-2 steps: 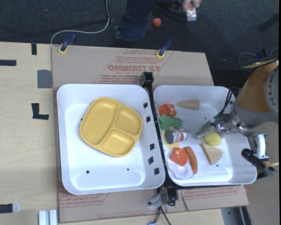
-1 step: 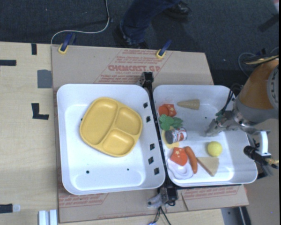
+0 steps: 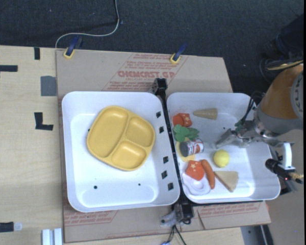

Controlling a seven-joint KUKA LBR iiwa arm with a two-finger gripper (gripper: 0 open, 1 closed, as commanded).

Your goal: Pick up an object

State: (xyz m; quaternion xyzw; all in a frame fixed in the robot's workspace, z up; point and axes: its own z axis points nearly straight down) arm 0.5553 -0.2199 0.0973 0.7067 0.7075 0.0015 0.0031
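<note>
While the gripper (image 3: 226, 138), slightly open and empty, hovers mid-right, the lemon (image 3: 221, 158) below looks light, smooth, likely to roll; grasp across its middle.

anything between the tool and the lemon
Nothing visible. The tool sits in the right bin, just above the lemon in the picture, with bare white floor between them. The carrot and the can lie off to the lemon's left.

Even, bright overhead light washes out the white bins (image 3: 71, 152); soft shadows, slight overall blur.
</note>
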